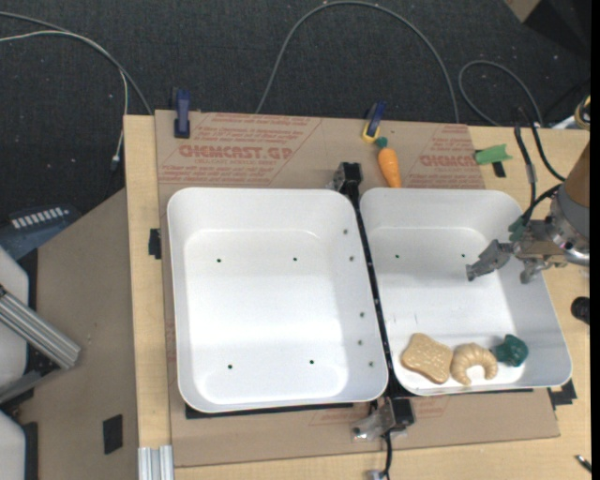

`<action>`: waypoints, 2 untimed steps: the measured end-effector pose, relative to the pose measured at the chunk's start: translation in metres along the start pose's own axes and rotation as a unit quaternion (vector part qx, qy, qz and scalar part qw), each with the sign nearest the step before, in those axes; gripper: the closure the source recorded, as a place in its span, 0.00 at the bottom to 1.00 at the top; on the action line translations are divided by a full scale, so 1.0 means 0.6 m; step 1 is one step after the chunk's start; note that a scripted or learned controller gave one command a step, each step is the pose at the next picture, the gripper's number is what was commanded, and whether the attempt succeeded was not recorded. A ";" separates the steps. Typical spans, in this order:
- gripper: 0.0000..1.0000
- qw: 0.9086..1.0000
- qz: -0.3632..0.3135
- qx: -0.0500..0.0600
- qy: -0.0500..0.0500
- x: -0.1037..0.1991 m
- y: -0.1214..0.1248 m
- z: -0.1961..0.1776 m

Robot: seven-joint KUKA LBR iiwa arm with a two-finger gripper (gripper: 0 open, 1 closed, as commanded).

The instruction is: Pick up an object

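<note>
Objects for picking lie in the right bin (441, 211), all three bunched along its near edge. Furthest left is a flat tan cracker (427, 358) with a scalloped outline. Just beside it, on its right, sits a pale croissant (473, 363), curved with its tips turned toward the near rim; the two look to be touching or very nearly so. Next to the croissant, toward the bin's near right corner, is a small dark green lump (512, 351) whose shape I cannot make out.

From the right side the grey arm (579, 202) reaches in over the right bin's far half. Its gripper (509, 262) hangs above the bare white floor there, well apart from the three things at the near edge. Two dark fingers (486, 260) show, one pointing left into the bin and the other close to the right wall, spread apart with nothing between them, so the tool is released and carries nothing.

The left bin (272, 202) sits right against the right one, their rims meeting along the middle, where black clips (349, 175) hold them at the far and near ends. Both bins rest on a brown cardboard sheet (234, 150) with red lettering. On that sheet, just beyond the far rim of the right bin, lies a small orange carrot (388, 165). Blue clamps (181, 112) grip the sheet's far edge, and thin cables (356, 14) loop over the dark carpet behind.
</note>
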State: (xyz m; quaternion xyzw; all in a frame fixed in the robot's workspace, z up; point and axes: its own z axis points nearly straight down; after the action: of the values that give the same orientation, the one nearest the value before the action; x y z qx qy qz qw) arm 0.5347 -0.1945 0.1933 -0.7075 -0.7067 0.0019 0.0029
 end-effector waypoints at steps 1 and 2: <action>0.00 1.000 -0.001 -0.004 -0.001 0.000 0.003 -0.006; 0.00 1.000 -0.001 -0.001 0.000 0.012 0.004 0.094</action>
State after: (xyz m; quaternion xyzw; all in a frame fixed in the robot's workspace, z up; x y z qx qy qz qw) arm 0.5366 -0.1871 0.1371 -0.7068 -0.7074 0.0009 0.0019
